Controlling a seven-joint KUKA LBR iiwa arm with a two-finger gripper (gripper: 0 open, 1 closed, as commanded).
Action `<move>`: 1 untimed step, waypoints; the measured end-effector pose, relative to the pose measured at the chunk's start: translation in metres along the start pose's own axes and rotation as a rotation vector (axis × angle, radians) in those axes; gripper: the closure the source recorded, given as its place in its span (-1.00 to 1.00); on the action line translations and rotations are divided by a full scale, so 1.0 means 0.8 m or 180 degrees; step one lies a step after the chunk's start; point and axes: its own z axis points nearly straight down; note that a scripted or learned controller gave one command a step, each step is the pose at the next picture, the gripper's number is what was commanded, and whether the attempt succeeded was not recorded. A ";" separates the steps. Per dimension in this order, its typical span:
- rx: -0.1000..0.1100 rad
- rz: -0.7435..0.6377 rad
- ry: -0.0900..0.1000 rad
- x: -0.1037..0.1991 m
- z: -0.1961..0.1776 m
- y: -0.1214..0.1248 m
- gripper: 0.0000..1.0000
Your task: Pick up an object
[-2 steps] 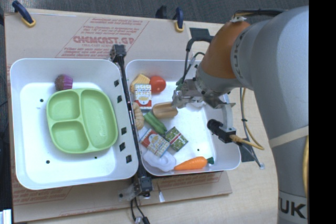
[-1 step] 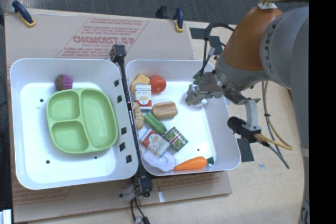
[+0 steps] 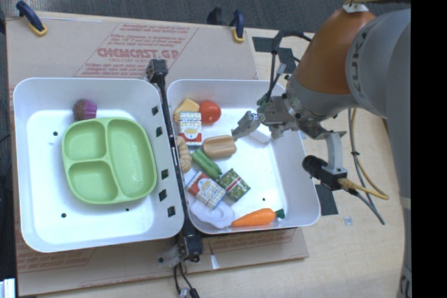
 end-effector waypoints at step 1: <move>0.0039 -0.0007 0.0010 -0.019 0.164 0.120 -1.00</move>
